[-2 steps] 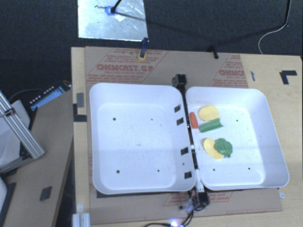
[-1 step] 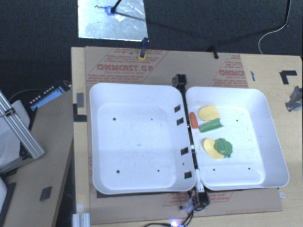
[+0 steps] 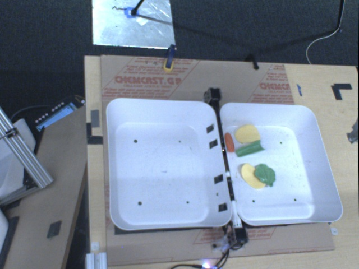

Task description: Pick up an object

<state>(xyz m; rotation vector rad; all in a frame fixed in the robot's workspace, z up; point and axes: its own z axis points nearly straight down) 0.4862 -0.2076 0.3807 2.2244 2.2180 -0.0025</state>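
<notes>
Grey bit of arm (image 3: 353, 132) at right edge, mid-height, rest out of frame

Lab: test bench (image 3: 314, 77), white bins (image 3: 162, 108)

White bins: two, the left bin (image 3: 162, 167) and the right bin (image 3: 291, 172)
Yellow pieces: two, far one (image 3: 247, 133), near one (image 3: 251, 176)
Green pieces: two, a long one (image 3: 249, 148), a leafy one (image 3: 265, 174)
Orange-red pieces: one (image 3: 229, 142)
</notes>
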